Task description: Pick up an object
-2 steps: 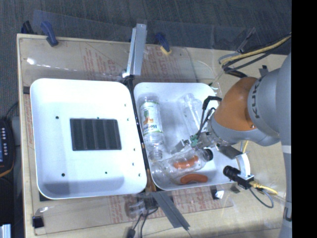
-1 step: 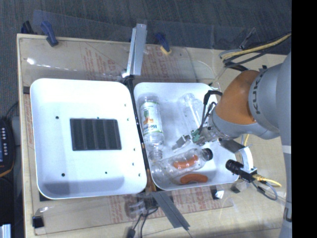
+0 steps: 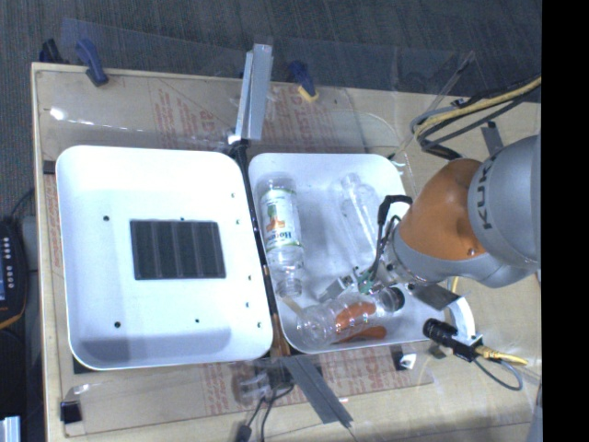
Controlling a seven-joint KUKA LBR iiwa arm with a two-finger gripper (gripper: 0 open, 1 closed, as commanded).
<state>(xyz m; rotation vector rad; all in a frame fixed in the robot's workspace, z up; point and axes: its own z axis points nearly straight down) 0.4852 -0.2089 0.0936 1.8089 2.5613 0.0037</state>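
Observation:
In the right bin, a clear plastic bottle with an orange and green label lies along the left wall. A clear empty bottle lies further right. An orange object and a crumpled clear plastic item sit at the front wall. My gripper reaches in from the right and is low over the front right part of this bin, just above the orange object and beside the clear bottle. The wrist hides its fingertips.
The left bin holds a dark ribbed rectangular panel lying flat in its middle. The grey and orange arm covers the right bin's right wall. Blue clamps and a grey bar stand at the bench's back.

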